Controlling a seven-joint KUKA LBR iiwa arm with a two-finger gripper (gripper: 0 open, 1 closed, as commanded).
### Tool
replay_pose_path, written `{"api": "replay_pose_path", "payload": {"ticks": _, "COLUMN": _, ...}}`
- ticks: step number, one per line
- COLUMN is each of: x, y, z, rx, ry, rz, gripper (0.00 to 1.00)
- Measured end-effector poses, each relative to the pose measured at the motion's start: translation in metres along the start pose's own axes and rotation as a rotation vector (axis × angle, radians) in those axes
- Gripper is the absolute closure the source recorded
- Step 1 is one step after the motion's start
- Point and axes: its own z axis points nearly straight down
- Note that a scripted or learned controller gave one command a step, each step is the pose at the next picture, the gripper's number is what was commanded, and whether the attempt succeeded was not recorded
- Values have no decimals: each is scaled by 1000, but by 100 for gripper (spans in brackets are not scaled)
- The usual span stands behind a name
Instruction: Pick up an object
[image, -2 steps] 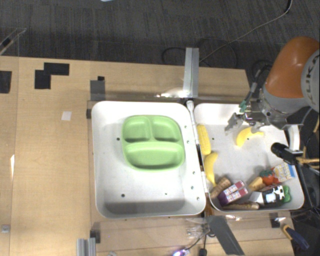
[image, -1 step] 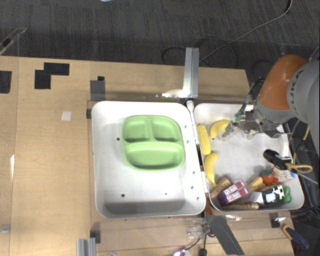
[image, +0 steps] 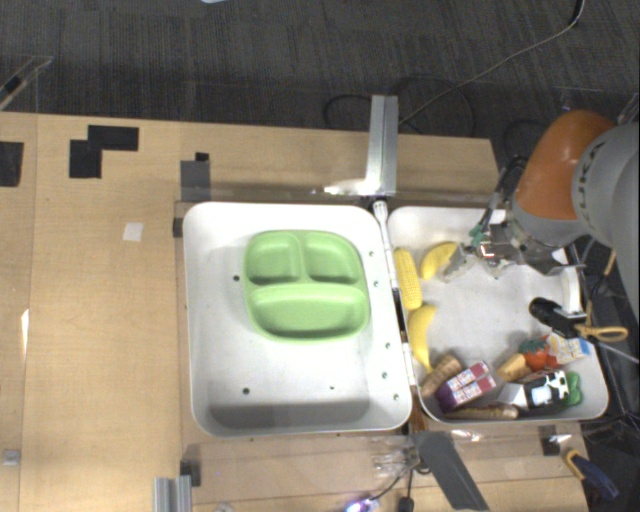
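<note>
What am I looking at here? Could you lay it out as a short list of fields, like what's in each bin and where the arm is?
left bin: shallow white bin holding a green three-compartment plastic plate
right bin: shallow white bin with yellow bananas, a yellow corn cob, a purple carton and other small items along its near edge
arm: grey with orange band, over the right bin's far side
end effector: near a banana; nothing visibly held
</note>
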Motion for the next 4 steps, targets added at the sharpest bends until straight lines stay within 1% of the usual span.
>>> {"api": "replay_pose_path", "payload": {"ticks": 1, "x": 13, "y": 38, "z": 3, "rx": 15, "ry": -1, "rz": 38, "gripper": 0}}
{"api": "replay_pose_path", "payload": {"ticks": 2, "x": 17, "y": 41, "z": -7, "rx": 12, "ry": 3, "rz": 34, "gripper": 100}}
{"api": "replay_pose_path", "payload": {"ticks": 3, "x": 65, "y": 47, "z": -94, "rx": 2, "ry": 0, "rz": 299, "gripper": 100}}
{"api": "replay_pose_path", "payload": {"ticks": 4, "x": 65, "y": 47, "z": -94, "rx": 2, "ry": 0, "rz": 299, "gripper": 0}}
